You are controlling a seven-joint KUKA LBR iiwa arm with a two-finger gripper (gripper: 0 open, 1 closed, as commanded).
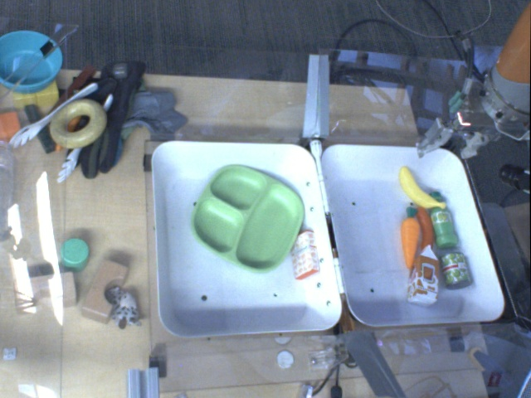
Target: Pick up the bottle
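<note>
I see the bottle (445, 226), green with a paper label, lying in the right bin (373, 247) wedged between a smooth carrot (411, 240) and a squat can (455, 269), a carton (424, 277) beside them. Packed that tight, I expect a finger to snag a neighbour or slip off the rounded plastic. Farther back, my gripper (452, 137) hovers at the bin's far rim, fingers apart and empty.

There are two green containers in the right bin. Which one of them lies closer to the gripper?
The upper green bottle, lying just below the banana, is closer to the gripper. The other green container lies further down the right bin, beside the carton.
</note>
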